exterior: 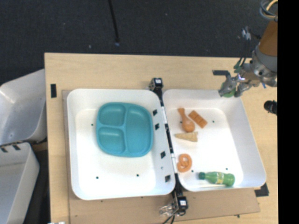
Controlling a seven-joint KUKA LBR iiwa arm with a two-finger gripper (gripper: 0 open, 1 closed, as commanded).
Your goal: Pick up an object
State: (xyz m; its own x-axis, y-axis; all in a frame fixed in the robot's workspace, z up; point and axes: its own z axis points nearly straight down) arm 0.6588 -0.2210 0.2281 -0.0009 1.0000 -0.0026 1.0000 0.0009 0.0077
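Dark flooring is seen around a pale wooden bench (140, 71), on which two shallow white bins are set side by side, joined along a black clipped seam. At the far left, white moulded shapes (18, 120) are cut off by the frame edge and cannot be identified. The left bin (84, 181) is occupied by a teal divided plate (125, 128), lying flat near its middle. In the right bin (243, 139) five small items are spread well apart from the plate: an orange drumstick-like piece (186, 120) just beside an orange block (198, 119), a pale wedge (187, 136) below them, an orange ring (184, 163) near the seam, and a green bottle (217, 178) laid on its side along the near wall. The arm is largely cut off at the upper right; its orange band is partly visible. The gripper (229, 88) is seen over the far right corner of the right bin, above the rim, well apart from all the items. A greenish tint is visible at its tip, possibly a finger pad. Whether the fingers are spread or pressed together cannot be told.
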